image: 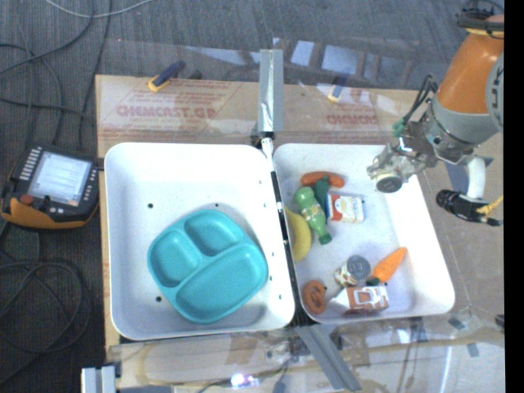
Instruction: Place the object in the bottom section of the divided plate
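The plate [208,266] is lying in the left bin [131,187], its large bottom section nearest the camera. Right of the plate, toys such as a carrot [390,264] are waiting; nothing is chosen yet. Farther back, the gripper [391,170] is hovering, its state impossible to tell; it should descend squarely.

A teal divided plate [208,265] sits in the left bin [131,178] (toy foods [344,244] fill the right).
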`<state>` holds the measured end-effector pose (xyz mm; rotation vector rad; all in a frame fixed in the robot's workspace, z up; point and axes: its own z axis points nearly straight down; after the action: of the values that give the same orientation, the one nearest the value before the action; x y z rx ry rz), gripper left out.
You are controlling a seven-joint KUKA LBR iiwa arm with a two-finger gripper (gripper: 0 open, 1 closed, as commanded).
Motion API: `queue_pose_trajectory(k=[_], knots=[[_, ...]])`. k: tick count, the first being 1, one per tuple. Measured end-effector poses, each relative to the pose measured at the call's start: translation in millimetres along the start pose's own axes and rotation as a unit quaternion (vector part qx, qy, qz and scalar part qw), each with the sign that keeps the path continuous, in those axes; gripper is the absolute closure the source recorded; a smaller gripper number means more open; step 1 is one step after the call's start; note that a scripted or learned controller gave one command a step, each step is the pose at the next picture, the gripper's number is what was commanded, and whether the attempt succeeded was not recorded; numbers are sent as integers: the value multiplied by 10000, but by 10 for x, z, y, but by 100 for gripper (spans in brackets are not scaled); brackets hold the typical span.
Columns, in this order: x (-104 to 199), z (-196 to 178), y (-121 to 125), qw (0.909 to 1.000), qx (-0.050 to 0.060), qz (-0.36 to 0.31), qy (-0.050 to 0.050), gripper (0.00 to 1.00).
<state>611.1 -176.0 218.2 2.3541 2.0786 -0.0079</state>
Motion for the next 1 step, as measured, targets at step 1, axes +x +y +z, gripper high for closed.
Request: queue_pose_trajectory(k=[1], knots=[[409, 1150, -615, 9955, -62, -945, 15, 100]])
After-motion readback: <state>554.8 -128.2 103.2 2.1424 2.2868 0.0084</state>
